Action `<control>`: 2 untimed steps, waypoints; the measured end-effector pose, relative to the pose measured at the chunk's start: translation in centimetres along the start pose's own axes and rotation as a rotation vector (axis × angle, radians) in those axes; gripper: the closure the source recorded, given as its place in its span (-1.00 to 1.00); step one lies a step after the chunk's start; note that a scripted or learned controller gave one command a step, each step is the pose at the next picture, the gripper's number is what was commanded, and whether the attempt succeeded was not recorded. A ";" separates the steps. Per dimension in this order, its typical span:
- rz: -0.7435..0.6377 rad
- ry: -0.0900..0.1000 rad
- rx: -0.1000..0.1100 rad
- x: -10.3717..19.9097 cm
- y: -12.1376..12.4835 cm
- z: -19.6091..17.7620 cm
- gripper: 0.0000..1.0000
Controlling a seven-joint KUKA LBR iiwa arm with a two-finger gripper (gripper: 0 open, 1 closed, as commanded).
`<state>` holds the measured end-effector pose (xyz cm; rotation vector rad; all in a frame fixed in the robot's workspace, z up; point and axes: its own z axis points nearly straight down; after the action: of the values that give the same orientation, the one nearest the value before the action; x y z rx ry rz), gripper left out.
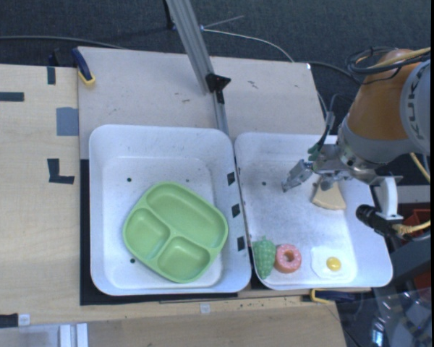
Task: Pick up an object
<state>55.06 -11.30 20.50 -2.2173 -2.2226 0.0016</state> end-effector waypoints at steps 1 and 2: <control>0.000 0.000 0.000 0.0 0.0 0.0 -1.00; 0.001 -0.001 0.004 -0.2 0.1 4.4 -1.00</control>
<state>55.16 -11.53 16.11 -2.2177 -2.2198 0.0067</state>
